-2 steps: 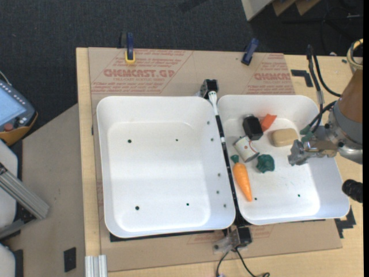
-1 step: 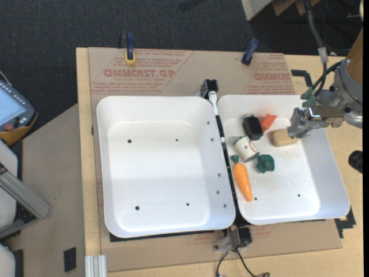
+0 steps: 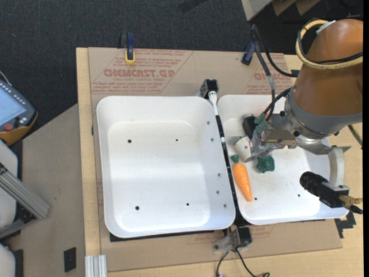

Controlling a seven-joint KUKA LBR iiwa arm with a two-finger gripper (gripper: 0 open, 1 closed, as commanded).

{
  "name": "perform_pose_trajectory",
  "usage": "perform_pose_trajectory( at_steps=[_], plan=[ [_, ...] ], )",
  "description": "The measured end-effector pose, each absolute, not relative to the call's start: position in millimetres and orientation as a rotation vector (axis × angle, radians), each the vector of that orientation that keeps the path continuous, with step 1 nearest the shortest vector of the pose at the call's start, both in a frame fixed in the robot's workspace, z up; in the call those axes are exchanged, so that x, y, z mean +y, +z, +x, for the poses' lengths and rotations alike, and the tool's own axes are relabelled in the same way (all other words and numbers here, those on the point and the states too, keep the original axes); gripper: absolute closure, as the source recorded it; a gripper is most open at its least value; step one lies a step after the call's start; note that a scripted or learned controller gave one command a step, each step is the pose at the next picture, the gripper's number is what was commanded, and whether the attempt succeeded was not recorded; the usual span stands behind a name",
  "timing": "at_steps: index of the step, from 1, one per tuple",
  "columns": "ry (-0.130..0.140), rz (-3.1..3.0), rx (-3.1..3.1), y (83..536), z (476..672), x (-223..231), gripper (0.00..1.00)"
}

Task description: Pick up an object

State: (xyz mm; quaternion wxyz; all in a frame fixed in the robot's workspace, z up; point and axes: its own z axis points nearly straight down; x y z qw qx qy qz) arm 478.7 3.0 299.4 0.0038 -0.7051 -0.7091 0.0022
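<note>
The right bin (image 3: pixel 288 209) holds an orange carrot (image 3: pixel 243 181) lying near its left wall. A dark green object (image 3: pixel 266 165) lies just right of the carrot's top. A small white object (image 3: pixel 243 148) with a green bit (image 3: pixel 234 158) below it rests close to the divider. A black object (image 3: pixel 249 124) sits further back. My gripper (image 3: pixel 260 148) hangs over the middle of this bin, directly above the green object and beside the white one. The arm hides the bin's right part.
The left bin (image 3: pixel 115 172) lies beside the right one, both on a cardboard sheet (image 3: pixel 92 97). Clamps hold the sheet at the back (image 3: pixel 130 48) and a fixture (image 3: pixel 209 88) sits at the bins' joint.
</note>
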Motion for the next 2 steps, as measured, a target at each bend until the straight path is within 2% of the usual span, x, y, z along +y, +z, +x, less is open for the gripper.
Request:
perform_pose_trajectory(
  at_steps=[1,2],
  plan=[
    [0.008,-2.227,-2.210,233,478.0,-81,1.00],
    [0.005,-2.244,-2.214,264,478.1,-212,1.00]
  ],
)
